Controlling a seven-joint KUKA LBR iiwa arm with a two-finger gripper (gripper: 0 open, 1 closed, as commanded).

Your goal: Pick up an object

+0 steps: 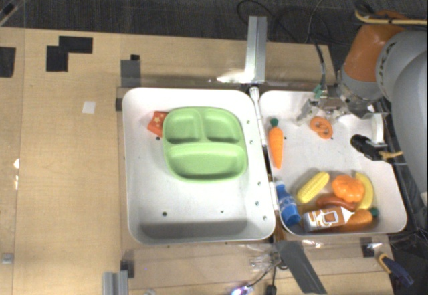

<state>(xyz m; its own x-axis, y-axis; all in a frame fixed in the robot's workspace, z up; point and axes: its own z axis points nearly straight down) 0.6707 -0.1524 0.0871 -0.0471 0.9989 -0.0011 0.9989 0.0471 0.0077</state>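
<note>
Low over the right bin's far edge, the tool hangs right above a small round orange piece. Its fingers are too blurred against the bin floor to tell how far apart they stand, and I cannot tell whether they have anything between them. The orange piece appears to lie on the floor of the right bin, so the pick looks not yet done: a grip and a lift are left.

Other candidates sit in the same bin. A carrot lies along its left wall. Crowded at the near edge are a corn cob, an orange pepper, a banana, a blue bottle and a brown-labelled bottle. They are well apart from the tool, so nothing crowds the orange piece but the far wall.

In the left bin, a green divided plate rests toward the far edge, with a red piece peeking from beneath its left rim.
</note>
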